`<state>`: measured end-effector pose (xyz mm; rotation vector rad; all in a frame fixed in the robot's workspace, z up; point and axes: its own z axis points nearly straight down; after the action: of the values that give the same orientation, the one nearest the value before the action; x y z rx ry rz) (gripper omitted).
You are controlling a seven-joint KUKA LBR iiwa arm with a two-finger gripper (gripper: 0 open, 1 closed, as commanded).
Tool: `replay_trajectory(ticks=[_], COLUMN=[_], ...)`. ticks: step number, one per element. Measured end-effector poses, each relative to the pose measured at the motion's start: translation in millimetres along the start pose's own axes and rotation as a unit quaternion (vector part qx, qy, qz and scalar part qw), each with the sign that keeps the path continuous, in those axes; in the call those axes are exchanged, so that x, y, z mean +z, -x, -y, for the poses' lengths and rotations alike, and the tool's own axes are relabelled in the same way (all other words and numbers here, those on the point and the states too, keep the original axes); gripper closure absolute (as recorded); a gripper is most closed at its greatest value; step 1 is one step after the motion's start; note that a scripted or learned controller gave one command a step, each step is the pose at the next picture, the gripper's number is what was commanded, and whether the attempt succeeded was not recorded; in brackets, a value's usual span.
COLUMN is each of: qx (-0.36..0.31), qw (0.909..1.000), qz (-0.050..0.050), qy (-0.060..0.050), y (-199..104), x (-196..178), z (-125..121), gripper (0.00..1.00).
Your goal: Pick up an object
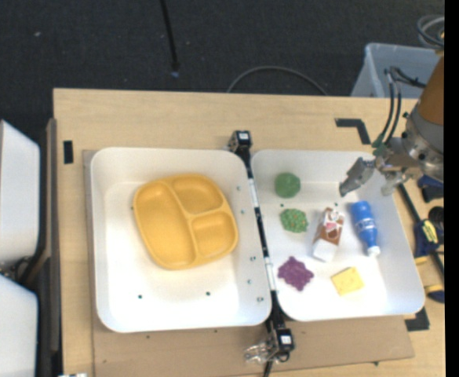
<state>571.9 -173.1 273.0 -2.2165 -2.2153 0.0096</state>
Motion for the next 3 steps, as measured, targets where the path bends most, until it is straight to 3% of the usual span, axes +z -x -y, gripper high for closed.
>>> replay_trajectory(ticks=[1,3], qx=[-0.001,0.000], qw=[1.0000,1.0000], qz=[0.001,0.000], qy=[0.005,0.002], y=[0,-1], x=[-5,113], z=[-2,11], gripper=[0.00,0.00])
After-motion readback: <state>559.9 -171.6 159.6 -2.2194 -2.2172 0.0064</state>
